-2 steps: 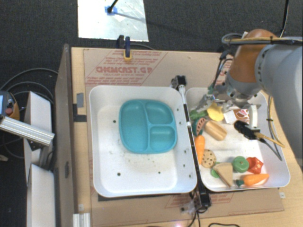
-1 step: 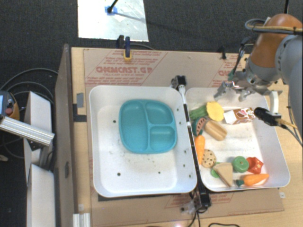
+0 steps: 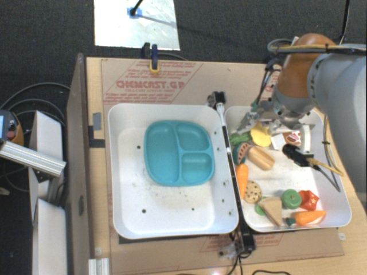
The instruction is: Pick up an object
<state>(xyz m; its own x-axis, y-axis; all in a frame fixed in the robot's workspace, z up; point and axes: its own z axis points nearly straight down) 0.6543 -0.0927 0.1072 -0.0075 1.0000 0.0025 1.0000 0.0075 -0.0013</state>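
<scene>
Reaching in over the right bin [image 3: 344,211], the gripper [image 3: 265,119] sits low above the toy food, near a yellow piece [image 3: 261,137] and a bread roll [image 3: 261,158]. Whether the jaws are apart or together cannot be told. Nothing appears lifted; judged from this, grasping and raising remain. The teal divided plate [image 3: 178,153] lies in the left bin [image 3: 129,211].

A dark grey speckled carpet floor [image 3: 241,22] surrounds a bench topped with a brown cardboard sheet printed in red lettering [image 3: 152,82]. A pale, shiny square sheet [image 3: 136,16] lies on the floor beyond the bench, with a small blue piece on it. At left, black cables [image 3: 34,96] loop beside a silver aluminium rail [image 3: 31,158].
</scene>
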